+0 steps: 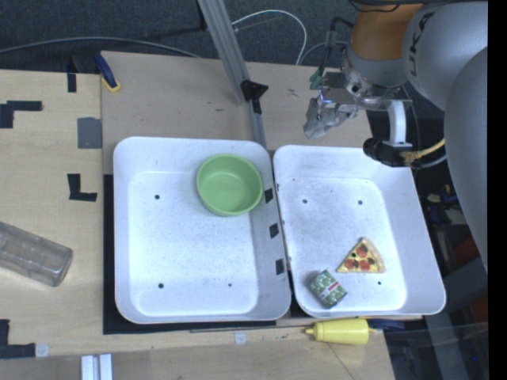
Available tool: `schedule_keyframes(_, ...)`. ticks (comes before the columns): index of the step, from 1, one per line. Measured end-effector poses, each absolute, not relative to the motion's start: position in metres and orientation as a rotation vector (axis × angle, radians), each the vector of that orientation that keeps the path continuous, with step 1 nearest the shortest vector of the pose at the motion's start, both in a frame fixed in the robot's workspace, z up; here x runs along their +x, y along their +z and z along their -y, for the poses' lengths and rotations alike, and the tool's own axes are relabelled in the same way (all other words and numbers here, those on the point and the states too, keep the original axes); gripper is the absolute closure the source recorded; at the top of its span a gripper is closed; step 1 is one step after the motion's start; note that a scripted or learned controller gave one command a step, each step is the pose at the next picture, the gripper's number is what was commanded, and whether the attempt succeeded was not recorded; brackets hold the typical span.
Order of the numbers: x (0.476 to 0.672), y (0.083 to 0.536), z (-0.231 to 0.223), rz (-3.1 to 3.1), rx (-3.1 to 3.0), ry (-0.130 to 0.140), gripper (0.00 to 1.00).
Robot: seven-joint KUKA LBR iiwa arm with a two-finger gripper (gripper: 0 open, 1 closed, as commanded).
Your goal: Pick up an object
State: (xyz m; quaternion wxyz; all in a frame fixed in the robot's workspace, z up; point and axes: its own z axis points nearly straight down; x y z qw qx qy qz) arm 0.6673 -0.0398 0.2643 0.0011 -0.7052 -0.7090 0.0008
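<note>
While the gripper [321, 125] hangs above the right bin's [412, 212] twelve o'clock rim, finger spacing unclear, a pizza slice [362, 257] and green can [327, 287] lie at five o'clock.

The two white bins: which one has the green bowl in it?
The left white bin holds the round green bowl. The right white bin holds a pizza-slice toy and a small green can.
</note>
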Motion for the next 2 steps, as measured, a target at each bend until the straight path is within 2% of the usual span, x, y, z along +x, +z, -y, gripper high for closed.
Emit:
schedule_keyframes(1, 0.671, 0.254, -0.016, 2.227, -2.213, 0.002, 1.0)
schedule_keyframes(2, 0.667, 0.253, -0.071, 2.226, -2.212, 0.002, 1.0)
